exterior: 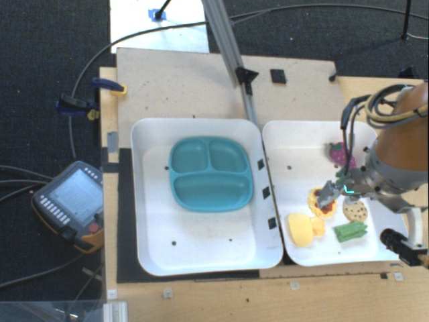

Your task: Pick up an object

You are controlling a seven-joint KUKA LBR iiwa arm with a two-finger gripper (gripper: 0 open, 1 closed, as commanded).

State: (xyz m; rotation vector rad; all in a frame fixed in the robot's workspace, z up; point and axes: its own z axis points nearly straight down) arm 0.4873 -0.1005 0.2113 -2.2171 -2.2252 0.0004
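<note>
Two bins before you, left bin (151,247) with a teal plate (210,174) and bare floor around it, right bin (295,136) crowded low, tool (328,194) over a red-yellow toy (318,203), cookie (354,211), green piece (350,231), yellow piece (301,229), purple toy (338,154) near the arm, no writing you could read.

A grey arm (395,173) with a broad orange band, black and yellow cables looped above, and a small grey hand (328,194).

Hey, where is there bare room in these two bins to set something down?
Left bin: open floor below the teal plate. Right bin: bare upper-left part. Crowded: its lower right, where the gripper, yellow toy, cookie and green piece cluster.
</note>
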